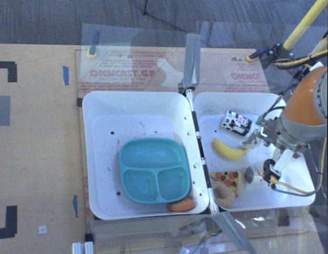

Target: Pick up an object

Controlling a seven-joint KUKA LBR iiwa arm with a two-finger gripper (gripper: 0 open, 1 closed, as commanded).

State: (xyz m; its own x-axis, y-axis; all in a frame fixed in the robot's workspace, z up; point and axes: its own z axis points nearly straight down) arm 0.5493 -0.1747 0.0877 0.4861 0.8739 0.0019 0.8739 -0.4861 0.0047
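While poised low in the right bin (pixel 212 121): gripper (pixel 255 137) just beside the right end of the banana (pixel 228 150), below the black-and-white patterned box (pixel 237 122). Clenched or released, cannot tell from this angle. No object seen in its grasp. Judged an approach step, pick not yet made. Likeliest target the banana, lying flat mid-bin, apart from the toy pizza slice (pixel 228 177). Next: centre over the banana's middle, descend, close across its narrow width, lift straight.
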